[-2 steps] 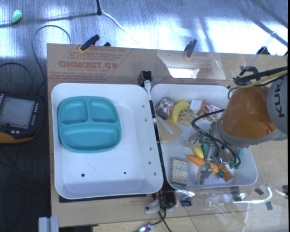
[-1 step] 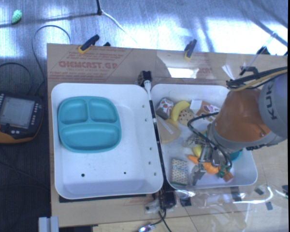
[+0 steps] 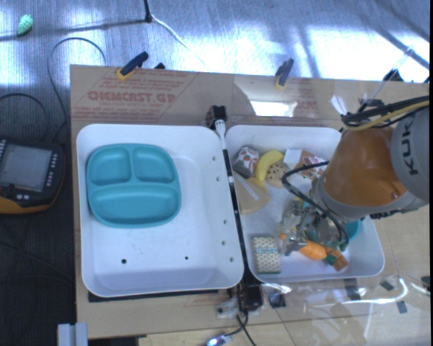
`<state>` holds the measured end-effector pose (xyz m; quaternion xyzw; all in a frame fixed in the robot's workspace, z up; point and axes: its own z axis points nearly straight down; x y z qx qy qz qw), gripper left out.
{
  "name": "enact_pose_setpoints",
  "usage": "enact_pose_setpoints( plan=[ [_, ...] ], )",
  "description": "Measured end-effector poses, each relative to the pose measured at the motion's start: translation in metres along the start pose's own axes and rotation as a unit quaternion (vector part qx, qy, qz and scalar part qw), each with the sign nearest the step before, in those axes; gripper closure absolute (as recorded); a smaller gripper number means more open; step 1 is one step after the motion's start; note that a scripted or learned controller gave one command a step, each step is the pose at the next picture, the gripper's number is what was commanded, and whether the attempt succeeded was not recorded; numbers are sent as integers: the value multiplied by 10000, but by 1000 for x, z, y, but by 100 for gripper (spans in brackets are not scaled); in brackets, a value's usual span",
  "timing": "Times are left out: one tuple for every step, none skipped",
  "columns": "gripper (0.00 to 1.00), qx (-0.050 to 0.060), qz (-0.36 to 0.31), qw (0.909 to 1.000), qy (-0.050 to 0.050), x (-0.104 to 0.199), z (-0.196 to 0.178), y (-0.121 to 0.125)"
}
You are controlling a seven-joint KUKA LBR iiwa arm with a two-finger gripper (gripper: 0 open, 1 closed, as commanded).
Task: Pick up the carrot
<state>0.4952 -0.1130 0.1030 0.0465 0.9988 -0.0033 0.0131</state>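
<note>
The carrot is a small orange piece with a green end, lying near the front of the right bin. My gripper hangs low just left of and above it, among the clutter, under the arm's orange band. Its fingertips sit close to the carrot's left end, but I cannot make out whether they touch it.
The right bin also holds a banana, a round cookie, a small packet, a checked sponge-like block and a teal item. The left bin bears a teal divided plate. Cables run off the arm.
</note>
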Motion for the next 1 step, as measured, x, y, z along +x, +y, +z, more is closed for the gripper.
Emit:
enact_pose_setpoints(
  plan=[
    [100,-28,1144,9934,13,11,-89,100]
  ],
)
